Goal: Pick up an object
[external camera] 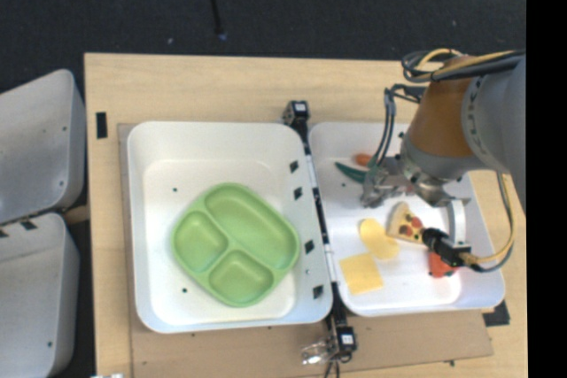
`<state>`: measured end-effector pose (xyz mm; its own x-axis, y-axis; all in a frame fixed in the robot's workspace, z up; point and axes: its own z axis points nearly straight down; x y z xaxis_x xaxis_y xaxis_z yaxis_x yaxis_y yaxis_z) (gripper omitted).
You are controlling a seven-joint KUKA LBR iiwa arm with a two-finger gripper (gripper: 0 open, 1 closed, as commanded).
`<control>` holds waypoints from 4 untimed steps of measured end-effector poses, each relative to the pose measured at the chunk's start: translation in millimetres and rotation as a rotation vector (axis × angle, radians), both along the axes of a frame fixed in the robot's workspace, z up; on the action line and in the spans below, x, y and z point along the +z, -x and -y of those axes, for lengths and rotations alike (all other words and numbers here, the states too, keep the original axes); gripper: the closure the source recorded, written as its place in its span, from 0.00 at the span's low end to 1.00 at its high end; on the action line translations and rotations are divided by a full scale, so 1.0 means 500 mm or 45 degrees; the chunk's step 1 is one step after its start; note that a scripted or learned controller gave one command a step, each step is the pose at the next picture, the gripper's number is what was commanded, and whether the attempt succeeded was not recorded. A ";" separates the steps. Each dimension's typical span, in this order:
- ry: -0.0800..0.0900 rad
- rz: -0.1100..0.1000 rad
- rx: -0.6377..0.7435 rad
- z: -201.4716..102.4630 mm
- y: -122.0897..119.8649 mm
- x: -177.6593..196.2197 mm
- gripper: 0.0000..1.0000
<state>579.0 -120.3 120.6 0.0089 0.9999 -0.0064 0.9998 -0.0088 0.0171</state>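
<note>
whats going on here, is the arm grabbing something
The arm reaches into the right bin, with its gripper low near that bin's upper left. Nothing shows between its fingers, so no grasp is evident. Just below it lie a pizza slice toy, a yellow piece and a yellow square. The left bin holds a green divided plate.

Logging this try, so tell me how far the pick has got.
Done: the arm has reached into the right bin, with its hand low near the green and orange pieces at the back. In hand: nothing visibly held. Left: a grasp and a lift. The pizza slice toy, yellow round piece and yellow square lie on the bin floor; the green divided plate sits in the left bin.
</note>
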 end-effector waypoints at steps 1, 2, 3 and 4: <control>-0.006 -0.013 0.010 0.005 -0.002 0.130 1.00; -0.007 -0.018 0.015 0.008 -0.004 0.178 1.00; -0.009 -0.017 0.020 -0.102 -0.049 0.199 1.00; -0.009 -0.017 0.020 -0.200 -0.091 0.219 1.00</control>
<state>624.6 -20.5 230.0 -0.0064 1.0000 0.0006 1.0000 0.0064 0.0037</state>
